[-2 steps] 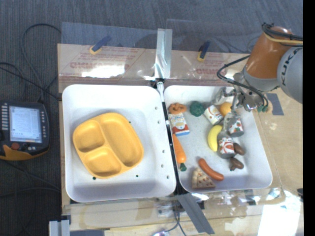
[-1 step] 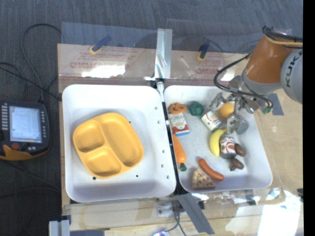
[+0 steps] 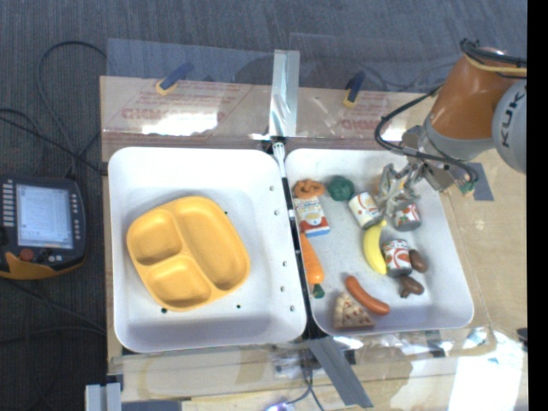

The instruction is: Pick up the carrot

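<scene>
Grey gripper (image 3: 399,192) hangs low over the top right part of the right bin (image 3: 445,255). I cannot tell its state. Just under it sits a can (image 3: 406,216), with a banana (image 3: 373,248) and a second can (image 3: 396,256) near. The carrot (image 3: 312,260) lies well apart, along the bin's left wall, tip up, green end down. A sausage (image 3: 366,294) and pizza slice (image 3: 351,312) lie lower down. A yellow tray (image 3: 187,251) sits in the left bin (image 3: 137,178)
</scene>
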Robot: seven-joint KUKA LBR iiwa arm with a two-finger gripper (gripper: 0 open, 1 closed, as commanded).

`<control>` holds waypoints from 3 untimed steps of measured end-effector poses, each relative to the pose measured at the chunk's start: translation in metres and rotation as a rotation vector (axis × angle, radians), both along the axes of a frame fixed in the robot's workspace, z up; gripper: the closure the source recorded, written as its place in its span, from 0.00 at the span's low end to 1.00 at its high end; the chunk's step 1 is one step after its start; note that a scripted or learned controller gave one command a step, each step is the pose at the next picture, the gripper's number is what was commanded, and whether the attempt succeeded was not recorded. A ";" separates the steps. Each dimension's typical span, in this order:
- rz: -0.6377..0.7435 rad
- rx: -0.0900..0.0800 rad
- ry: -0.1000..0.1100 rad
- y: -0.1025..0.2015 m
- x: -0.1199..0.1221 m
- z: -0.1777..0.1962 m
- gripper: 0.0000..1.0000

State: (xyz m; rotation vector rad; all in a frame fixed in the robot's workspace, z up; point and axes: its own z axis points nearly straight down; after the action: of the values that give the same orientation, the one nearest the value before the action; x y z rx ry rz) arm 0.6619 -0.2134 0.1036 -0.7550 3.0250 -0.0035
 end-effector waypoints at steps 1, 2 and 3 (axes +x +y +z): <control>-0.022 -0.005 0.006 0.067 -0.080 0.113 1.00; -0.024 -0.002 0.022 0.066 -0.084 0.104 0.00; 0.028 -0.001 0.020 0.176 -0.082 0.113 0.00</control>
State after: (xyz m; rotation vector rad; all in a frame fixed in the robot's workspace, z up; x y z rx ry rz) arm 0.5802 -0.0372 0.2168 -0.8027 3.0332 0.0039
